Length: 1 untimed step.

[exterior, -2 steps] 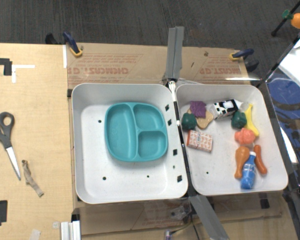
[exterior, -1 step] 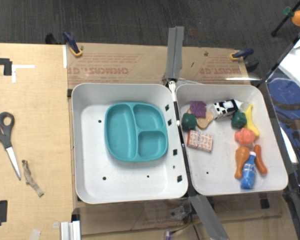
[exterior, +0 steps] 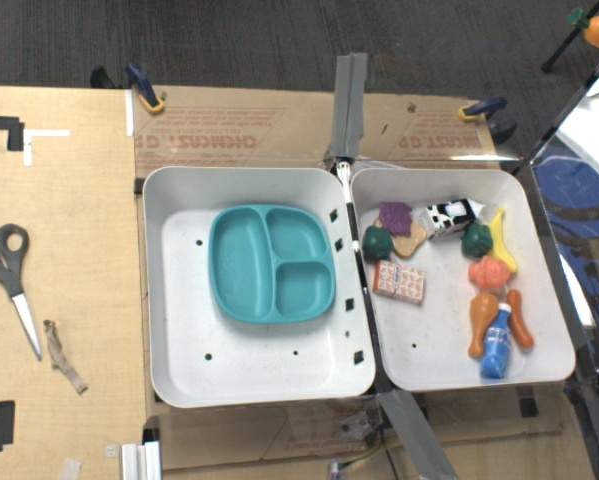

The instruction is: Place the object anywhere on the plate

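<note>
A teal plate (exterior: 272, 264) with three compartments lies in the left white bin (exterior: 179, 368). The right bin (exterior: 539, 363) holds several small toy items: a purple piece (exterior: 395, 216), a green piece (exterior: 377, 243), a tan cookie shape (exterior: 412, 240), a black and white cow (exterior: 450, 216), a pink and white box (exterior: 399, 282), a yellow banana (exterior: 502, 241), a dark green piece (exterior: 477, 239), an orange-pink round fruit (exterior: 489, 273), an orange drumstick shape (exterior: 482, 320), a blue bottle (exterior: 495, 352) and an orange carrot-like piece (exterior: 520, 320).
Scissors (exterior: 11, 274) lie on the wooden bench at the far left, with a small strip (exterior: 64, 358) beside them. Cardboard (exterior: 239, 133) sits behind the bins, held by clamps (exterior: 146, 88). A grey bar (exterior: 349, 103) stands between the bins at the back.
</note>
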{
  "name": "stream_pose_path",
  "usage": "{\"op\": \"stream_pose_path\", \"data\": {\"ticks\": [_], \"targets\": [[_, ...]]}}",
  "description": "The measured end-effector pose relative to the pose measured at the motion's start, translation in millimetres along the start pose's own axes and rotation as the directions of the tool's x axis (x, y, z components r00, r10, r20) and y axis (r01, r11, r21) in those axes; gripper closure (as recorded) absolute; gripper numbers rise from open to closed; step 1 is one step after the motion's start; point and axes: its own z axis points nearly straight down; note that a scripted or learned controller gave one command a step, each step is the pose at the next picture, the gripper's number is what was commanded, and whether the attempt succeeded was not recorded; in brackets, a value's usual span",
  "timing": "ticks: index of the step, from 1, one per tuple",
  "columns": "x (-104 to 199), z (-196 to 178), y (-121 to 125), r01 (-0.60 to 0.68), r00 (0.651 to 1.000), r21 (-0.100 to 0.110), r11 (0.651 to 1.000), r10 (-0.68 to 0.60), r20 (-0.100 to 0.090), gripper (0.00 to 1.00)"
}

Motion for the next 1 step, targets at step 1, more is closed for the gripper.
{"op": "stream_pose_path", "data": {"ticks": [1], "targets": [[1.3, -6.6, -0.8, -0.003, 1.000, 0.010, 1.000, 0.003, 0.001, 1.00]]}}
